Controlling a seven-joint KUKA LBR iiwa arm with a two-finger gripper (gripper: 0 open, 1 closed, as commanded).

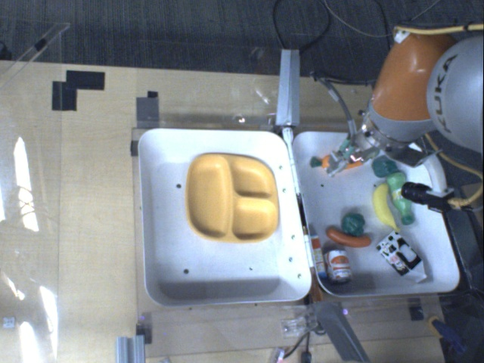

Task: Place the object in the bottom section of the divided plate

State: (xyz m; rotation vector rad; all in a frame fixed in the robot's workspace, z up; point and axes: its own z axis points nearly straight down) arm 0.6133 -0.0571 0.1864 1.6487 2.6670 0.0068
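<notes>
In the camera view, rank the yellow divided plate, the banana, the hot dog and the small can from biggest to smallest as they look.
1. Yellow divided plate, by far.
2. Banana.
3 and 4. Hot dog and small can look much alike in size, so no ranking between them.

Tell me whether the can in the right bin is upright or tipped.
Upright: the can shows its round top above its label, at the right bin's front-left corner.

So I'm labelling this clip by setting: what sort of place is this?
Most likely a robotics lab bench, not a kitchen: two white bins bolted side by side, a grey and orange robot arm reaching in, and loose cables trailing behind. The yellow divided plate looks like a test prop.
</notes>
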